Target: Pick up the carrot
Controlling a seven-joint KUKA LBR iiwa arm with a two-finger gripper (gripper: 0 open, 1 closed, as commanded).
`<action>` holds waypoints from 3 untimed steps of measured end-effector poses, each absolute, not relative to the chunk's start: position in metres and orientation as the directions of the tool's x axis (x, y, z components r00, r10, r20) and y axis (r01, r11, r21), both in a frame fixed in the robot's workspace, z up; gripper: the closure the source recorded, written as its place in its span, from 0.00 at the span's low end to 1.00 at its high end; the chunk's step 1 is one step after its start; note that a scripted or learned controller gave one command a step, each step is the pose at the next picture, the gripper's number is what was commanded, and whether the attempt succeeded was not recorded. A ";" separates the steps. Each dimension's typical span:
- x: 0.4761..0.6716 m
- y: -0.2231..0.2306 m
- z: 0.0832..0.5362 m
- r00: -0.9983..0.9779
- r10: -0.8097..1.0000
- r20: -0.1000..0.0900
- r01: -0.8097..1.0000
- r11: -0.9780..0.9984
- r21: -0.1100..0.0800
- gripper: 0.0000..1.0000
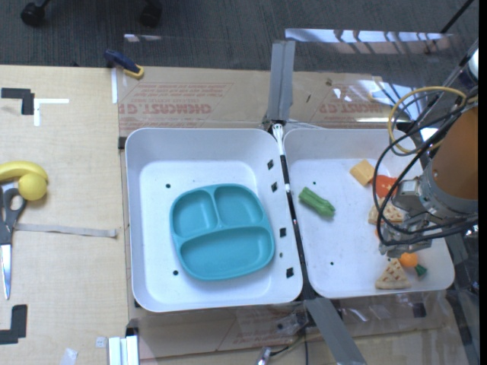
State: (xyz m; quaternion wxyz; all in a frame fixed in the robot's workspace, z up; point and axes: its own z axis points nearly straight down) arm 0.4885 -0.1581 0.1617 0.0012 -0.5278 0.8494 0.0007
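Observation:
The carrot (411, 261), small and orange with a green top, lies near the front right corner of the right bin (335, 276). My gripper (405, 242) hangs right above it, at the carrot's far edge, and partly hides it. The grey arm with its orange band (460, 162) reaches in from the right, with cables looping over it.
In the right bin lie a green vegetable (316, 202), an orange cheese wedge (363, 172), a red piece (385, 185), a cracker (389, 214) and a pizza slice (393, 276) beside the carrot. The left bin (144, 204) holds a blue divided plate (222, 231). A banana (27, 179) and scissors (7, 219) lie on the bench at left.

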 end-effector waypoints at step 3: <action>0.480 -0.104 0.207 -0.588 -0.809 -0.004 -0.809 0.588 -0.003 1.00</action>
